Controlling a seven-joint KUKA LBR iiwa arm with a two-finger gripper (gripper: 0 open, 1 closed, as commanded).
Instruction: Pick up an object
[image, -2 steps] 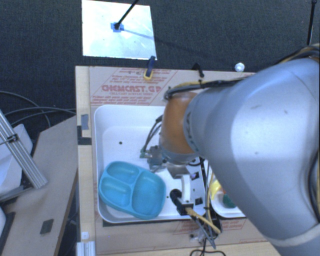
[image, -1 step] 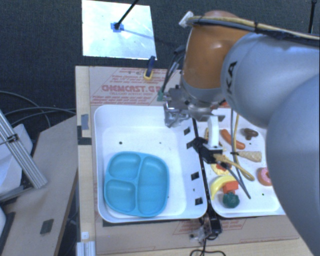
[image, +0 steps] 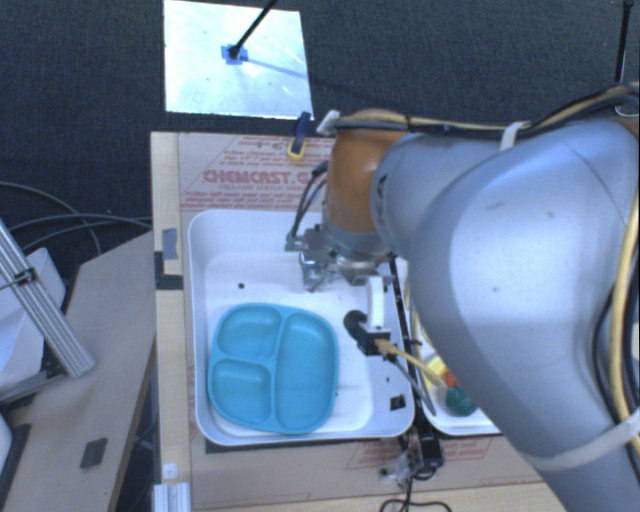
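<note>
Single frame, task: pick up an object.

Left bin: one blue plate, three compartments, lying flat on the bin floor in the near half, close to the near wall. This is the only loose thing visible in this bin, so I take it as the candidate.

Right bin: mostly hidden under the arm. A small green thing shows at its near edge, with an orange-yellow bit just beside it. Neither can be identified.

Jaws: over the far part of the left bin, at the end of the wrist. Open or closed: cannot tell, as the tips are not resolved. Nothing is seen held between them.

Key relation: the plate lies toward the near side of the bin from the jaws and a little to the view's left. Its far rim is near them, but whether they overlap is unclear. The plate outline is about as wide as it is long, so there is no strong long axis. The main divider runs far to near.

Judgement: the grasp probably needs a short shift toward the near wall, then a descent onto the far rim or divider ridge. A flat plate offers little else to pinch, so slip risk is high.
</note>
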